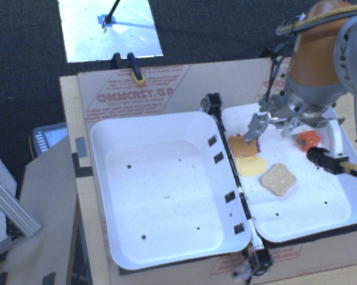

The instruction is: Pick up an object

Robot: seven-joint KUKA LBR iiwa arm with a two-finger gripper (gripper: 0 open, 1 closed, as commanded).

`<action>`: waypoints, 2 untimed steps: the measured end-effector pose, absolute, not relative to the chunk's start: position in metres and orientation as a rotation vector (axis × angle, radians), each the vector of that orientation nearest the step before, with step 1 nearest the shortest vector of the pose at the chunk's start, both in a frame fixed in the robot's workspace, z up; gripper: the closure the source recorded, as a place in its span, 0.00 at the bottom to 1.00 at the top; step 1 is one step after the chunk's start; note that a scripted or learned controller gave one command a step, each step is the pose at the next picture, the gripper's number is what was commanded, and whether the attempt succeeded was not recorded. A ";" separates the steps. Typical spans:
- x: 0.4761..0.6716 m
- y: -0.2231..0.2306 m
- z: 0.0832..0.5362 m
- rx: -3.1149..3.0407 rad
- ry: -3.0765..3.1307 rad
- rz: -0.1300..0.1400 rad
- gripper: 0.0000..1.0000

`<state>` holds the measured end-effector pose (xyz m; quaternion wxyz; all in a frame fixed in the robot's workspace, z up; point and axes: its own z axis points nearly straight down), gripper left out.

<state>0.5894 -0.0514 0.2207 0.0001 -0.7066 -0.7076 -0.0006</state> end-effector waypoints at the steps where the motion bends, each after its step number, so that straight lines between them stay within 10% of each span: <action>1: 0.599 -0.024 0.183 -2.213 -2.229 0.001 0.00; 2: 0.600 -0.025 0.196 -2.216 -2.231 -0.004 1.00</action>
